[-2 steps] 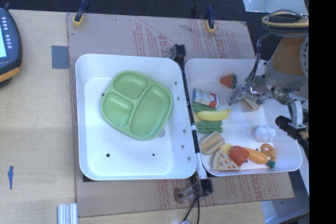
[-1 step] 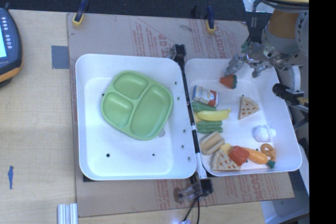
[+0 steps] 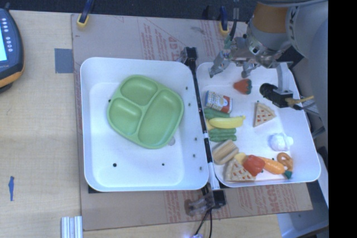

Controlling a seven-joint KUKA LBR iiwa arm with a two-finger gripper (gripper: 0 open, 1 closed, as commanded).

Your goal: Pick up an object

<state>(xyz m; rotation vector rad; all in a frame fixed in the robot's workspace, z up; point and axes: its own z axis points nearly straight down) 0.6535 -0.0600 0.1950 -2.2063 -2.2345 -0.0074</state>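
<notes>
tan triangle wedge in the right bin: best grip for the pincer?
Probably from straight above. The tan wedge lies flat, so only its edges offer a hold. Close the pincer across its two long straight sides, about midway, where the taper seems least likely to squeeze it out. Bare floor of the right bin surrounds it, leaving room on both sides.

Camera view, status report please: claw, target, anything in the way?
Claw open, holding nothing, over the right bin's far end. Red food toy right next to it, not gripped. Small can close by, not blocking.
</notes>
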